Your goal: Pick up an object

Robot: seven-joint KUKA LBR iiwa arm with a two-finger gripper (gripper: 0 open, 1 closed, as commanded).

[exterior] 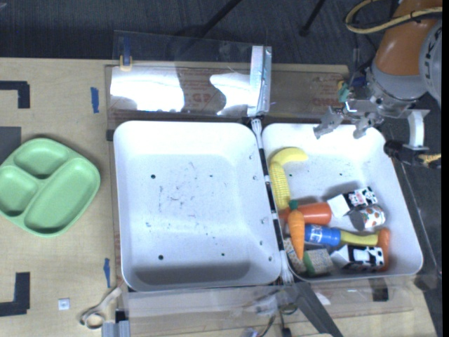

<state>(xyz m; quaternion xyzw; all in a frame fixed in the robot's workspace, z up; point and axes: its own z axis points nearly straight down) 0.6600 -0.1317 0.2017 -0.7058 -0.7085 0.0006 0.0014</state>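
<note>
Hovering over the far edge of the right bin point(403, 188), the gripper point(345, 127) has its fingers spread wide with nothing between them. Near its left wall lies a banana point(283, 168), close to the gripper and apart from the toy clutter; it looks light, stiff and smooth, so gripping across its curved middle seems safest.

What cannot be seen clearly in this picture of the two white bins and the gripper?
- Camera view: the grey arm is cut off by the right and top edges.
- The gripper at the right white bin's far rim is small and blurred; open or shut cannot be told.
- The small black-and-white toy is too small to identify.
- The orange carrot-shaped toy is partly hidden by the blue bottle.
</note>
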